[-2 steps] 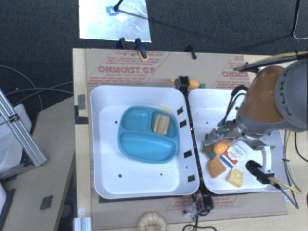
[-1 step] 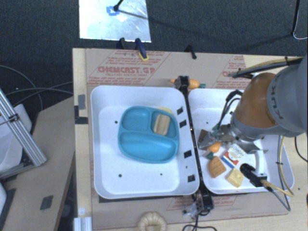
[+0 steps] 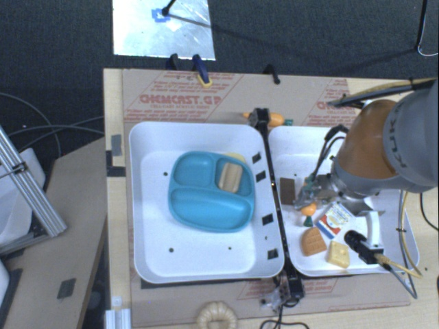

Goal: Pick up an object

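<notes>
While the arm reached into the right bin, its fingers hung over an orange piece; whether they were clenched I could not tell.

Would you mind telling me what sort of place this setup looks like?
Probably a robotics lab bench for grasping trials: a grey arm reaches over two white bins, toy food lies in the right one, a blue tray sits in the left, and cables trail around.

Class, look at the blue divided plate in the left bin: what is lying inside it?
In the blue plate, a tan block-shaped item sits in the upper right compartment, with a pale yellow piece peeking out behind it, mostly covered. The other compartments show bare blue.
</notes>
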You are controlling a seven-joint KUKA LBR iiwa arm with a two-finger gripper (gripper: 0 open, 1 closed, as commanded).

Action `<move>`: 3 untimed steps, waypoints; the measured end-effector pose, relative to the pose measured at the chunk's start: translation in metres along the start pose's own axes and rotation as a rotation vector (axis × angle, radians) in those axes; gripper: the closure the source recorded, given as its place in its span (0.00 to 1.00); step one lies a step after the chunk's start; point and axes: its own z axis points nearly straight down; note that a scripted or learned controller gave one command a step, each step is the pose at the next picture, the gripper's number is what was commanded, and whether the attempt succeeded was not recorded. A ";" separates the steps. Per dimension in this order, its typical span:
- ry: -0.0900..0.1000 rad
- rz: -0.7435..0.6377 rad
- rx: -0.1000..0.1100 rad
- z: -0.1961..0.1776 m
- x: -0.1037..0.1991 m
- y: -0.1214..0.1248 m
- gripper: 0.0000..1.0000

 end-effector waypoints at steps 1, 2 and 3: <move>-0.001 -0.002 0.004 -0.060 -0.008 0.004 1.00; -0.001 -0.004 0.002 -0.123 -0.001 0.007 1.00; 0.000 -0.004 0.008 -0.126 -0.001 0.008 1.00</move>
